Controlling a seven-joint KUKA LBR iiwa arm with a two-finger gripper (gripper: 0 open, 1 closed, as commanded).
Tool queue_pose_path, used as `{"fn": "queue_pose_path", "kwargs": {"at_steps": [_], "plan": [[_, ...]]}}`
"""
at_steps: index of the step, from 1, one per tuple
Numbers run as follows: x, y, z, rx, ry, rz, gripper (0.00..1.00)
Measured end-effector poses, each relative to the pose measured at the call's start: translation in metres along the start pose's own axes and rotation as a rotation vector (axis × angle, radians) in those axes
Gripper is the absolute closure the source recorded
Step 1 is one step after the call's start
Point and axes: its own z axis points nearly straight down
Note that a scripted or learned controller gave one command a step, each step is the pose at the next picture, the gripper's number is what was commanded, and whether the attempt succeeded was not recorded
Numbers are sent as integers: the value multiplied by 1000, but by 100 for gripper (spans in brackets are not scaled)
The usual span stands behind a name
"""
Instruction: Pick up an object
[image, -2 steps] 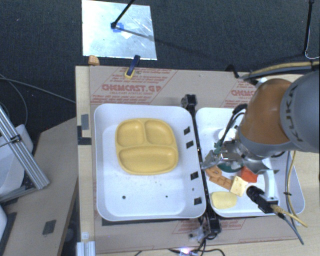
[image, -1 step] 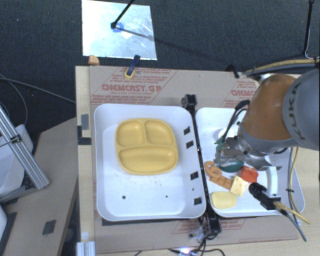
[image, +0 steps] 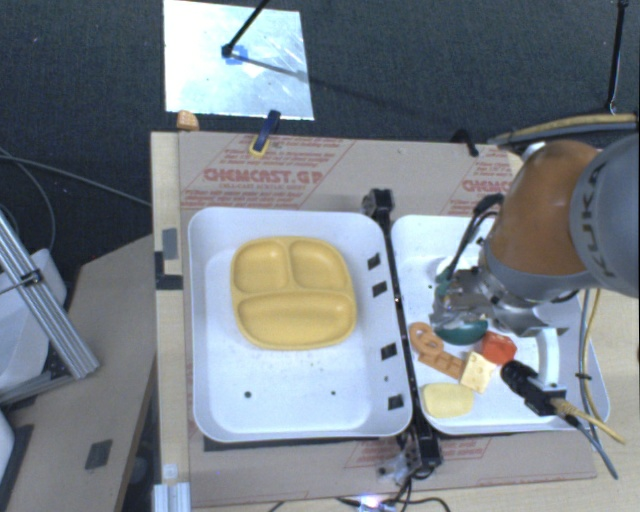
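At the right of the frame, the arm (image: 560, 215) is seen reaching in over the right-hand bin (image: 425, 232), its orange band and grey wrist hanging above the cluster of small things gathered in that bin's lower half. The left-hand bin (image: 215, 400), in the middle of the frame, is taken up by a yellow divided plate (image: 293, 292), which lies well apart from the wrist and is not likely to figure in the coming move. The gripper (image: 458, 305) is lowered at the left edge of the wrist, directly over a teal piece (image: 462, 333) that is partly hidden beneath it; whether that piece is touched cannot be told. Whether the gripper is spread or closed cannot be told either, since the tips are lost against the clutter, and nothing is seen to be held. The relation that matters is judged to be this: the things to be picked lie just below and to the lower left of the gripper. An orange piece (image: 429, 342) is set just beside the teal one toward the lower left, with a red block (image: 498, 349) to the lower right, a pale cube (image: 477, 372) below, and a yellow lump (image: 447, 400) nearest the bottom wall. The teal piece is judged the nearest candidate.
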Motion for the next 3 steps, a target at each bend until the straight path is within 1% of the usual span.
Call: {"fn": "queue_pose_path", "kwargs": {"at_steps": [1,2,3], "plan": [[94,18,-16,2,1,-9,100],[175,65,-97,-6,4,-9,100],[169,64,-103,2,-1,-6,100]]}}
